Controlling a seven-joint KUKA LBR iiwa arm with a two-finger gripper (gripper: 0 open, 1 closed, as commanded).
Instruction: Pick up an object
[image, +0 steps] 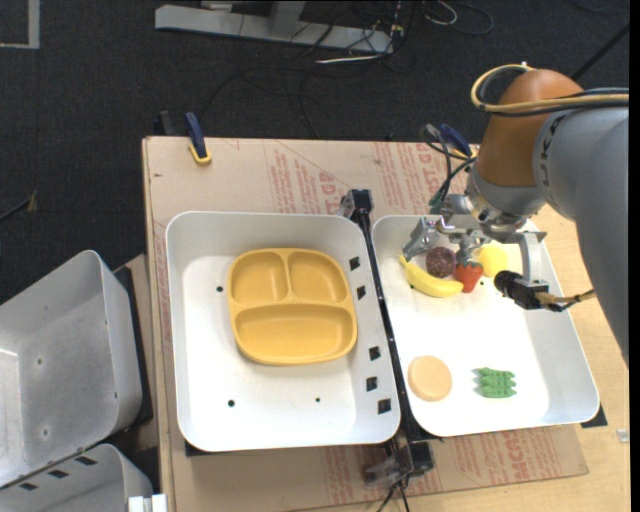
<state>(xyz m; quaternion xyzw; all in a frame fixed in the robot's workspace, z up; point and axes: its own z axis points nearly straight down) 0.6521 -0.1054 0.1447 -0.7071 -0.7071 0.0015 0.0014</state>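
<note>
The right bin (556, 352) holds a yellow banana (432, 283), a dark maroon round fruit (440, 262), a small red fruit (468, 277) and a pale yellow piece (494, 260), all clustered at its far end. My gripper (452, 238) hangs right over this cluster, just above the maroon fruit. Whether anything sits in it is hidden by the wrist. Nearer the front lie a tan round disc (430, 378) and a small green toy (494, 382), well apart from the gripper.
The left bin (190, 330) carries a yellow divided plate (293, 305). A black divider (378, 330) runs between the bins. A grey tub (55, 370) stands off the bench at left. Clamps (198, 143) and cables sit at the bench's back edge.
</note>
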